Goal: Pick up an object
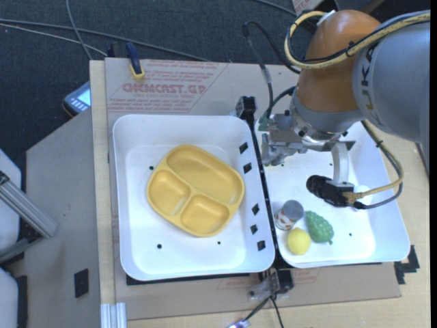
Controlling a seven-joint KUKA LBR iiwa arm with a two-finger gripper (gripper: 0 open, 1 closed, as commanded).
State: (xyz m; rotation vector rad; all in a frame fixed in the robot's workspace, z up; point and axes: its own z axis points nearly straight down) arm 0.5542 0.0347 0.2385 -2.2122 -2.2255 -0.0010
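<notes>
Cardboard (198,91) under bins (136,241), yellow plate (196,190); perhaps carpet (171,19).

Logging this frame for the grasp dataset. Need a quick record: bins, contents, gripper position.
left bin: yellow divided plate
right bin: small can, yellow lemon, green bumpy item, grouped at its lower left in the view
gripper: over the right bin's upper left, apart from all three items
held object: none visible
</notes>
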